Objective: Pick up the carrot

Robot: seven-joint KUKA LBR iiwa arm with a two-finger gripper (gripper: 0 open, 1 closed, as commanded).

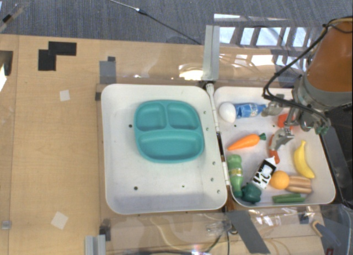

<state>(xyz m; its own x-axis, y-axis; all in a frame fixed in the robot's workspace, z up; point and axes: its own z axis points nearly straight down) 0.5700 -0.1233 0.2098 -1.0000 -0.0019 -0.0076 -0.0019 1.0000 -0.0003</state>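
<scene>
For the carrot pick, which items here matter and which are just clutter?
Belongs to the job:
carrot
hand
right bin

Lying about:
teal plate
banana
orange
blue bottle
green pepper

I'm seeing a table (pixel 49 154) showing pale, matt wood grain at the frame's left. Both white bins (pixel 165 201) are looking like smooth plastic, faintly shiny. The teal tray (pixel 168 129) is reading as satin plastic, and the carrot (pixel 244 142) at centre right is looking smooth and slightly glossy.
</scene>
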